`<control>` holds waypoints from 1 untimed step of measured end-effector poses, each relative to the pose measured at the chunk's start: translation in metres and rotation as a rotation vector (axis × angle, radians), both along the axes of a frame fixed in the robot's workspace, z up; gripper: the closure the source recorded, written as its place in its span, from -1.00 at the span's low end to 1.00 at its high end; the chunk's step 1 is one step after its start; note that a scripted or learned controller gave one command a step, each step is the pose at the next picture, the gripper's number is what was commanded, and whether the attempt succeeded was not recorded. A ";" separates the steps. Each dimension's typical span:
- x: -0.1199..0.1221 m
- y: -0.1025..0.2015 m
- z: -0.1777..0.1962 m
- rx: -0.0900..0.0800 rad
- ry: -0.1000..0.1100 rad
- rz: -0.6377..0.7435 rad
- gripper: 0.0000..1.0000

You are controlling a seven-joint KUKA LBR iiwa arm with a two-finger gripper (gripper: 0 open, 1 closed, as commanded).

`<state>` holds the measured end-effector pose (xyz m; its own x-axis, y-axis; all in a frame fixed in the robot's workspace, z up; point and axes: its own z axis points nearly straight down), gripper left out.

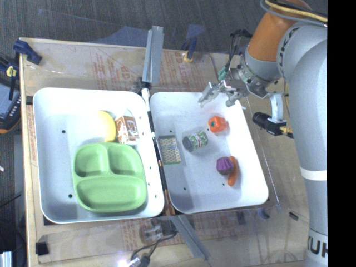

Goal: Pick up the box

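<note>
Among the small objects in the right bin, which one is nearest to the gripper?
The orange-red toy. It lies just below the gripper, near the bin's far edge; the can, the box and the purple toy lie farther away.

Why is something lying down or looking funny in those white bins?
The small green can in the right white bin lies tipped on its side. The flat patterned box leans against that bin's left wall. Nothing looks spilled.

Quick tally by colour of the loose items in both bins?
Green: 2, the divided tray and the can
Yellow: 1, round item
Brown: 1, box
Patterned: 1, flat packet
Orange: 1
Purple and orange: 1
Total: 7
</note>
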<state>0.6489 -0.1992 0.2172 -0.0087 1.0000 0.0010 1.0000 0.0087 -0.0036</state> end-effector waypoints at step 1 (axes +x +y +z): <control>-0.060 0.049 -0.104 -0.007 -0.023 -0.021 -1.00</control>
